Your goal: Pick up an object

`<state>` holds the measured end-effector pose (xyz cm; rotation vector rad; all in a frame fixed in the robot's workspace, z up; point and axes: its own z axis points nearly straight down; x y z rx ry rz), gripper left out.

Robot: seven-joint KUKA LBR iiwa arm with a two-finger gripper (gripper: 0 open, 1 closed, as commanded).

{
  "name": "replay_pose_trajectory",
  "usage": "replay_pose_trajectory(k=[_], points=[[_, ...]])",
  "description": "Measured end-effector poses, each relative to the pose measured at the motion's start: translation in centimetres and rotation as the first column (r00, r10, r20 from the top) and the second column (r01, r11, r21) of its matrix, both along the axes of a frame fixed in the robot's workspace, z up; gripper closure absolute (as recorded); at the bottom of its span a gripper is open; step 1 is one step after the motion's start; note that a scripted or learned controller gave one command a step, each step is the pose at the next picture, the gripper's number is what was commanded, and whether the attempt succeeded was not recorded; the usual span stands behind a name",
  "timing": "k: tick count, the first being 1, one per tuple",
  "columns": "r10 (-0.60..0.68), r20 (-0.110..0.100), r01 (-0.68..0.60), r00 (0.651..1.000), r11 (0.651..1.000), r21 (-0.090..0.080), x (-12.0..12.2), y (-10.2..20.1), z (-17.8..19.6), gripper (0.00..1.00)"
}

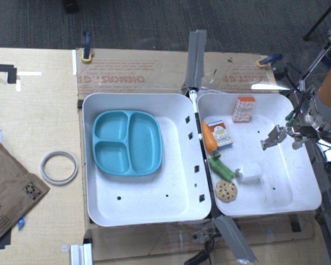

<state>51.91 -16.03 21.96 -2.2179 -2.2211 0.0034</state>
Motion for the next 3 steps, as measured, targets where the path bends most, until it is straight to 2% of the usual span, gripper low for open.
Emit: replay_pose_trajectory(k=[1,2,3], points=[[0.119,0.002,-0.119,0.993,0.993,0.0,-3.8,0.9,-11.3,0.0],[0.06,0.001,-0.06,0.998,0.998,-0.001,4.6,4.6,-12.9,0.0],[0.083,0.0,-0.083,0.997,0.997,0.001,-4.2,6.2,-12.9,0.0]])
